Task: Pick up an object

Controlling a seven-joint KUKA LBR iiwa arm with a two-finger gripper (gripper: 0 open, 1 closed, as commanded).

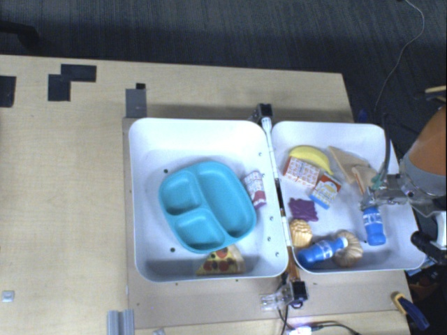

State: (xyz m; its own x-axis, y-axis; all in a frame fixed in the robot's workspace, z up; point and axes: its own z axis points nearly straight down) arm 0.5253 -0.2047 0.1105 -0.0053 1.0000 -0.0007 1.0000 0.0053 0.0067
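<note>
No legible text, brand, number or sign. The small red-and-white box (301, 171), the packet (255, 188) beside the blue tray (207, 206), and the blue bottle (374, 227) carry printed markings, all too small and blurred to read.

A pale wooden surface (63, 208) fills the lower frame under even light, with dark square patches (70, 81) toward ten o'clock. Dark grey carpeted floor (209, 19) runs across twelve o'clock, where a thin cable (412, 30) trails at one o'clock.
</note>
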